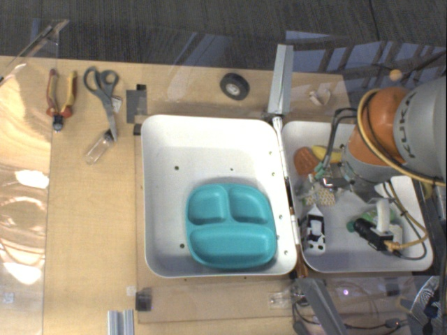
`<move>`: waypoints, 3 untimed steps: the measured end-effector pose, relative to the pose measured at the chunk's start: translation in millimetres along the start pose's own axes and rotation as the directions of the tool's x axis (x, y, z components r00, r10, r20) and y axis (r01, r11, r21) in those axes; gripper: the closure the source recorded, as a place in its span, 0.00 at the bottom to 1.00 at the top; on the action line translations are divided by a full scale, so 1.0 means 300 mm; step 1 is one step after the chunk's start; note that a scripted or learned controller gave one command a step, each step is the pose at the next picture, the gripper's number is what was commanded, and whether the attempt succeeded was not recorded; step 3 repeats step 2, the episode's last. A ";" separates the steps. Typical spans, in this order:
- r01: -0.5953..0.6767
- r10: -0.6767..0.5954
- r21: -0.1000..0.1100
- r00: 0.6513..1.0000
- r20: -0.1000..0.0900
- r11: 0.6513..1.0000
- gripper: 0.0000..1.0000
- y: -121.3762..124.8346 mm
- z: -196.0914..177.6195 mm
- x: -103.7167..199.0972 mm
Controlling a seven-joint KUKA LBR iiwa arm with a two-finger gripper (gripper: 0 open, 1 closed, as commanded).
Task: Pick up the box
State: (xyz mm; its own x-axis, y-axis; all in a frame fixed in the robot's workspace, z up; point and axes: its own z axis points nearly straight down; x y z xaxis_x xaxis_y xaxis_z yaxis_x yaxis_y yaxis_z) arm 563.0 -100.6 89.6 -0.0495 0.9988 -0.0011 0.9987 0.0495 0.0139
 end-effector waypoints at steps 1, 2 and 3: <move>0.003 -0.003 -0.005 1.000 0.001 1.000 1.00 0.008 -0.037 0.001; -0.112 0.112 0.007 0.994 0.000 0.994 1.00 -0.088 -0.384 0.118; -0.112 0.112 0.007 0.994 0.000 0.994 1.00 -0.088 -0.384 0.118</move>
